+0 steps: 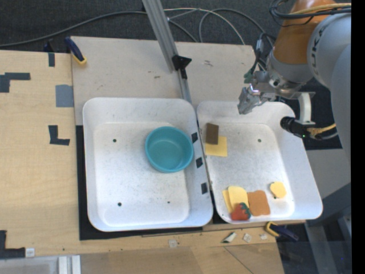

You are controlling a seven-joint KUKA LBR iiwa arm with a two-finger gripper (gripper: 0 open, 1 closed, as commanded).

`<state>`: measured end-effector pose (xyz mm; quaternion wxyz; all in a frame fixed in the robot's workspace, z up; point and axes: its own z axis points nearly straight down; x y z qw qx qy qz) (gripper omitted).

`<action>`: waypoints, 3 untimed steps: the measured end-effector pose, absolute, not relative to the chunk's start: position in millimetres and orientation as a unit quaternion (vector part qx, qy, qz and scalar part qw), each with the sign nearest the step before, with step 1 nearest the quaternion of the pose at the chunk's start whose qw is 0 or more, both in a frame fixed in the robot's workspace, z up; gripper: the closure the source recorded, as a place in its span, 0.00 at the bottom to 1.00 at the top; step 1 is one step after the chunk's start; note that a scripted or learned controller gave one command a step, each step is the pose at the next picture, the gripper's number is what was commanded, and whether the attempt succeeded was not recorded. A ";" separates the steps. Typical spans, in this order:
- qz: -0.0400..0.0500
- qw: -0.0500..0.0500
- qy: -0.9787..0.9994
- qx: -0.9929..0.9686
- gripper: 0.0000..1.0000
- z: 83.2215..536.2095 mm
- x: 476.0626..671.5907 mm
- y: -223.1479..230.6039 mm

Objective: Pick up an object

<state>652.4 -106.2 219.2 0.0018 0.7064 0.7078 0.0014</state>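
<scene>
My gripper [246, 105] hangs over the far edge of the right bin [296, 153], with nothing visible between its fingers. Below and to its left, a brown block [212, 133] lies beside a yellow square piece [217, 147] near the bin's left wall. At the near end of the same bin sit a yellow slice [235, 197], an orange-brown slab [258, 202], a small red piece [240, 212] and a little yellow lump [278, 190]. A teal bowl [169, 148] stands upright in the left bin [114, 198].
A slanted metal pole [164, 33] rises from behind the bins, between them. Cables [217, 21] trail across the dark floor at the back. A blue and yellow clamp [75, 51] sits at the board's far left corner. Small bits [246, 237] lie on the bench's front edge.
</scene>
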 end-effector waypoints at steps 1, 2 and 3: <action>0.000 -0.001 0.709 0.705 1.00 216.1 636.8 -44.9; 0.000 -0.002 0.709 0.705 1.00 218.0 614.0 0.1; 0.000 -0.001 0.709 0.705 1.00 230.7 603.0 46.4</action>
